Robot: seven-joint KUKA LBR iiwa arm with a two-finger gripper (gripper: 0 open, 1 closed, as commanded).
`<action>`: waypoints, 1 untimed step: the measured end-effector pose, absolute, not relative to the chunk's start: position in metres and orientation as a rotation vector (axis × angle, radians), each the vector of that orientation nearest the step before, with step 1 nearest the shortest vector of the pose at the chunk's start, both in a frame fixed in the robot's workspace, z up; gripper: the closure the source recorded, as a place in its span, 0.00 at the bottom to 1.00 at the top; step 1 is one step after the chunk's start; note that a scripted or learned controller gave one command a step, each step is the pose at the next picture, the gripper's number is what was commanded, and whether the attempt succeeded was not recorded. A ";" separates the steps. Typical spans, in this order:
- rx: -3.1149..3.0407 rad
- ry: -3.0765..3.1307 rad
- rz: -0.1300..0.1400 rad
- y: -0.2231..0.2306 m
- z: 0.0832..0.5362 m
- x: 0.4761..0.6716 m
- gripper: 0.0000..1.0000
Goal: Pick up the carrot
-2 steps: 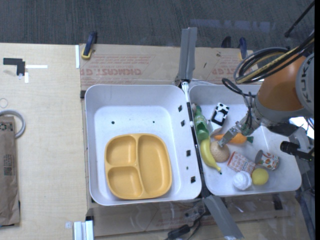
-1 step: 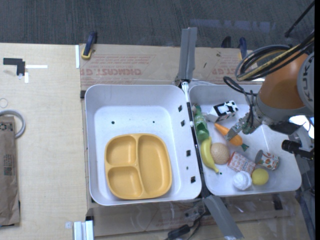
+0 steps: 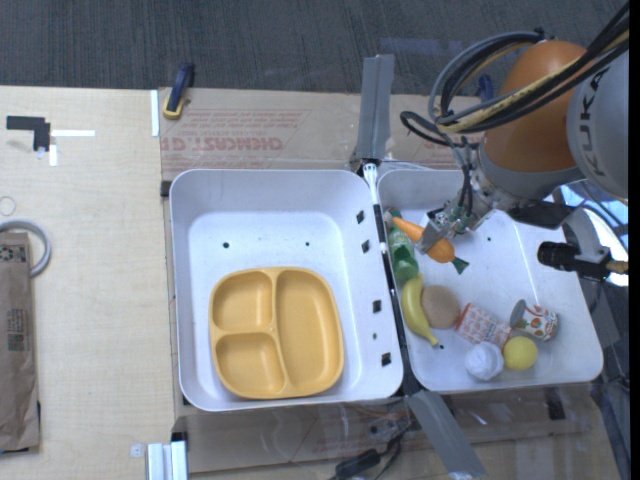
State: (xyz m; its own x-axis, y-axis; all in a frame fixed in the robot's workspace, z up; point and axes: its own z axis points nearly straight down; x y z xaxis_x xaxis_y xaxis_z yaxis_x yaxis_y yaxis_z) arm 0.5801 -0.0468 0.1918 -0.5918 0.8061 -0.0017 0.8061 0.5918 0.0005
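Camera view: we take the right bin as our landmark. The arm comes in over its far right corner, orange band on top, cables looping above it. The gripper hangs over the bin's far left part, tip pointing down and left. We can't tell from this angle what the tool is doing at its tip; the metal end is too small and cluttered. The carrot lies at the bin's far left, near the dividing wall, orange body slanted, just left of the gripper tip; we can't tell if they touch. A second orange piece with a green stub sits just below the tip, toward the bin's middle. A green item lies along the left wall, nearer us than the carrot. Next down that wall is a banana, touching a brown round item. Toward the bin's near edge: a red-and-white packet, a white ball-like item, a lemon, and a small tipped cup. Left of the right bin, the left bin holds a yellow three-compartment tray in its near half.
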 end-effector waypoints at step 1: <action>1.222 2.894 -0.002 -0.055 0.191 0.566 1.00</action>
